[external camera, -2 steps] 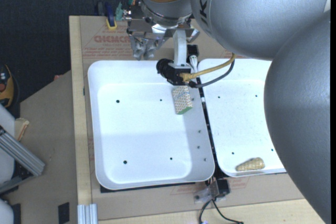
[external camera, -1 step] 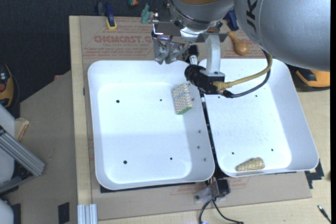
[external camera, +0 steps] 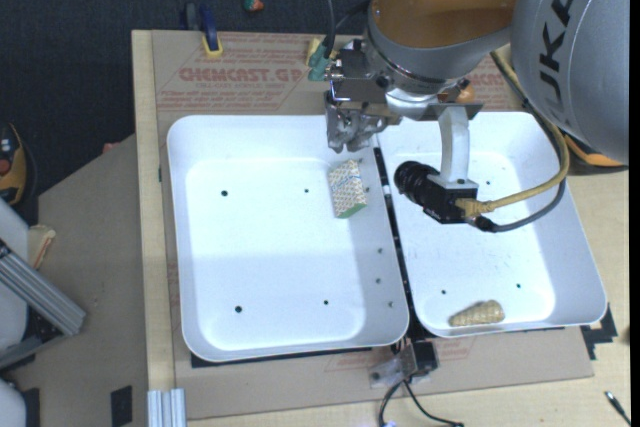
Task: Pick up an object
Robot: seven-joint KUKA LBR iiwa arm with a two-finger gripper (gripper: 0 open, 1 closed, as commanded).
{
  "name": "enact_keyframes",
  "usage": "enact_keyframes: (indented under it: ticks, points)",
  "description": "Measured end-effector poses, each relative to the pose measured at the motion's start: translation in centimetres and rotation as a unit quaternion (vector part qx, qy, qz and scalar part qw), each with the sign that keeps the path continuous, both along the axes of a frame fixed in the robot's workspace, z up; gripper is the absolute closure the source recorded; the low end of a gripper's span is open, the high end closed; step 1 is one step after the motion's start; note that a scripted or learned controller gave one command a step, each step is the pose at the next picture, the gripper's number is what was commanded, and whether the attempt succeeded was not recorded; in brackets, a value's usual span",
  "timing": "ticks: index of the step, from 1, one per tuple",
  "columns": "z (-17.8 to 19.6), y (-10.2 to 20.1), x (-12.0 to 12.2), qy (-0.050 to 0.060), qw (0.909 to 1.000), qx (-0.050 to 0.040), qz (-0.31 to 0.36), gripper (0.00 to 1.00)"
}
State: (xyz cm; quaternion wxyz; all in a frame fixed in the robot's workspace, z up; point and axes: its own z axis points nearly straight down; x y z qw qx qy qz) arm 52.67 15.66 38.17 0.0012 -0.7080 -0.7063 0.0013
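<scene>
Two shallow white bins side by side on the table point(external camera: 160, 215): left bin point(external camera: 260, 265) and right bin point(external camera: 530, 245), rims touching along the middle. Small dark dots on both bin floors. Brown table top with red lettering point(external camera: 235, 73) along the far edge. Blue and yellow clamp point(external camera: 209, 30) on the far edge near the far-left corner; green clamp point(external camera: 318, 65) further right on the same edge. Small orange and green item point(external camera: 254, 3) on the dark floor beyond the far edge. Aluminium profile point(external camera: 40, 290) off the left edge, lying at a slant. Black connector with cable point(external camera: 412, 360) at the near edge, below the seam between the bins.
</scene>
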Motion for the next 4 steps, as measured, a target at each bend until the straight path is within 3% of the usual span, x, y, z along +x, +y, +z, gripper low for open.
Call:
enact_keyframes:
  ticks: [1,2,3,4]
  points:
    - [-4.2,-2.7,-4.7,0.003,1.0000,-0.0007,0.000,1.00]
    - [1.9,-2.0,-4.7,-0.005,1.0000,0.0013,0.002,1.00]
    - [-4.9,4.2,-1.6,0.002,1.0000,-0.0006,0.004,1.00]
    - [-4.7,7.0,-4.4,0.001,1.0000,0.0000,0.003,1.00]
